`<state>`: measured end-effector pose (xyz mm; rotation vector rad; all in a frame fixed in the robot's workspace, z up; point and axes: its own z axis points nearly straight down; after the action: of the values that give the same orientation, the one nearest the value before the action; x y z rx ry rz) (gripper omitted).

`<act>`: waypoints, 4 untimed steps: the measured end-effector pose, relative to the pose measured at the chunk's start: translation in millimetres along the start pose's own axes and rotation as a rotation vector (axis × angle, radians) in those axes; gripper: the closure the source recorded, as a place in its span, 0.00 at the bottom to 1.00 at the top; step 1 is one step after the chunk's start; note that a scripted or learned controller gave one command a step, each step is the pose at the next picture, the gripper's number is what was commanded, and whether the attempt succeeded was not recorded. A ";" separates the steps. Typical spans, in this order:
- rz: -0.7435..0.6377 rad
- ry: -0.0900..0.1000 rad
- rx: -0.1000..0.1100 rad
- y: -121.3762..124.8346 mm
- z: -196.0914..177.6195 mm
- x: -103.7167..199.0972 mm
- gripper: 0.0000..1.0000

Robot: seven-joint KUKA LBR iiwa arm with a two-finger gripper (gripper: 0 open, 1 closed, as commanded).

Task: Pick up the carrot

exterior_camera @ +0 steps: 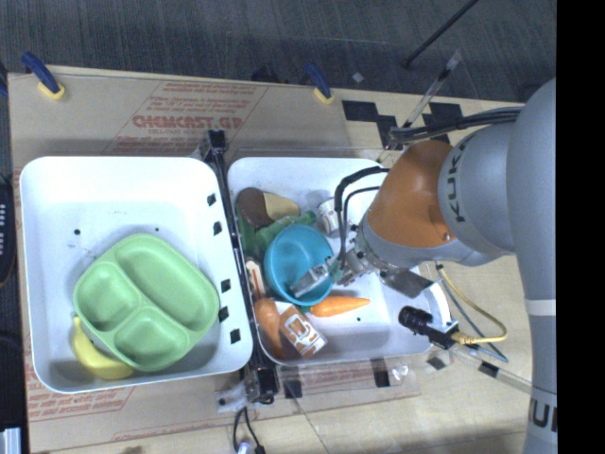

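Big and grey, the arm [492, 197] with its orange band hangs over the right bin [378, 170]. Its gripper [321, 274] sits low by the blue bowl [295, 261]; whether it is open or closed is hard to tell. Just below lies the carrot [340, 305], small, orange and pointy, flat on the bin floor, beside a brown packet [302, 334].
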<state>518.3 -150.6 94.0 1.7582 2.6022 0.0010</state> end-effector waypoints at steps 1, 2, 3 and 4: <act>-0.278 -0.013 -0.009 -41.7 -4.1 -5.9 0.00; -0.256 -0.013 -0.005 -33.2 -31.5 18.6 0.00; -0.440 0.000 0.004 1.4 -14.5 -34.8 0.00; -0.952 -0.063 -0.030 -33.6 -9.6 -33.6 0.00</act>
<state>499.6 -194.4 103.6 0.3620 3.0522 -0.0150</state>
